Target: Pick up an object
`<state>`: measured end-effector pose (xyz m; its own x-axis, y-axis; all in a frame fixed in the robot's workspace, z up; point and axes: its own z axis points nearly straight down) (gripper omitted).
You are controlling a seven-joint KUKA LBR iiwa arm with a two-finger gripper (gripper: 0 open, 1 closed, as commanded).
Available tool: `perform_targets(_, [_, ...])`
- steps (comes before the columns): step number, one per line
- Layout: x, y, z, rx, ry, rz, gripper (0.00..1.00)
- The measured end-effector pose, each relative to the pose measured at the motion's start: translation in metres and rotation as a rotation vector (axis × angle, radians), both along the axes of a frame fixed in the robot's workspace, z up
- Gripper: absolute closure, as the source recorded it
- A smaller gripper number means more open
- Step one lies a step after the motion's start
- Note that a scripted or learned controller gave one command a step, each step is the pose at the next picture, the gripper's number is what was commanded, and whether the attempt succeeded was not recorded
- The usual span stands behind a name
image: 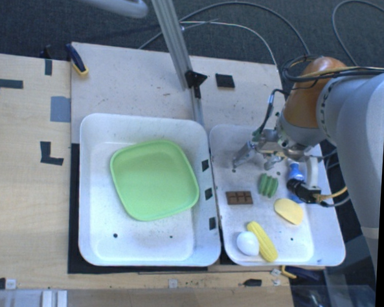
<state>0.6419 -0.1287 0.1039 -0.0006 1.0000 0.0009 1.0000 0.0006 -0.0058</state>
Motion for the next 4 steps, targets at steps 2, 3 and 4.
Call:
perform_targets(2, [0.002, 0.001, 0.076, -0.002, -0.011, 0.000, 1.00])
perform_targets(3, [0.003, 0.001, 0.128, -0.001, -0.009, 0.000, 1.00])
perform_targets(4, [-0.019, 0.038, 0.126, 0.000, -0.005, 0.002, 1.00])
